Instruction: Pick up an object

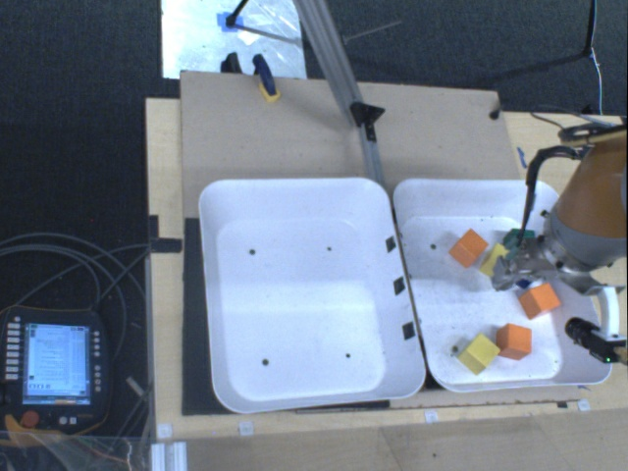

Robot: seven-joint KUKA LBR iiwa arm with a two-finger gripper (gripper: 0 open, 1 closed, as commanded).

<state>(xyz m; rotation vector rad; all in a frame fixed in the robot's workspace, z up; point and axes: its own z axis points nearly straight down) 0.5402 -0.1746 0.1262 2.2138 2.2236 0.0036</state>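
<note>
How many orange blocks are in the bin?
3 orange blocks, all in the right bin: one near the middle, one beside the end effector, one touching the yellow block in front. The arm may hide others.

The arm (589, 209) enters at three o'clock as a broad rounded shell, orange over most of what shows, with a grey collar beneath it. A thin black cable (535, 180) loops up from the wrist and arches over the orange part. Below the collar sits a metallic grey wrist block (515, 263) with a small teal-green fitting at its ten o'clock.
</note>
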